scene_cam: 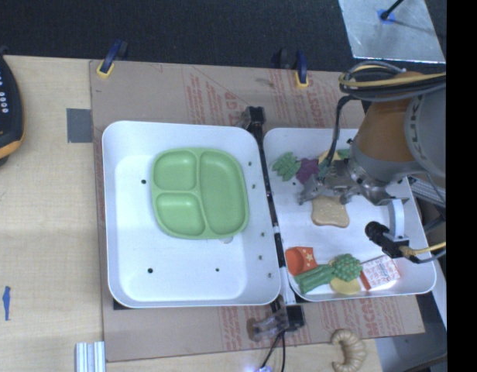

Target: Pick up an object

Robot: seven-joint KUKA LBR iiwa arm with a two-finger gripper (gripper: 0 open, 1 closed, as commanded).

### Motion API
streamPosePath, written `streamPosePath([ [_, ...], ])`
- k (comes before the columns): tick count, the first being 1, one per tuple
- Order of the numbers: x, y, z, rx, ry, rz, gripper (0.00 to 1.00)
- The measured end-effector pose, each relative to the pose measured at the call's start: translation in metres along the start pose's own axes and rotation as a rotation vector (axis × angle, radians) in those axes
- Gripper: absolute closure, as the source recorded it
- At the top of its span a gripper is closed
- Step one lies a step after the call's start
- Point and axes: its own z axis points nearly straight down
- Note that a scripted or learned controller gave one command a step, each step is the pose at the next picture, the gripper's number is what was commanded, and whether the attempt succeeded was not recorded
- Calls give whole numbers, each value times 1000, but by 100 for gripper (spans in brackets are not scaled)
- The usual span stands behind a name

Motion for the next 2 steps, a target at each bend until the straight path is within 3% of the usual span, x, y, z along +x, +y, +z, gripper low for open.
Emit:
streamPosePath([
  [1,18,44,13,1,3,-6,0],
  [2,-8,80,13,0,3,-4,0],
])
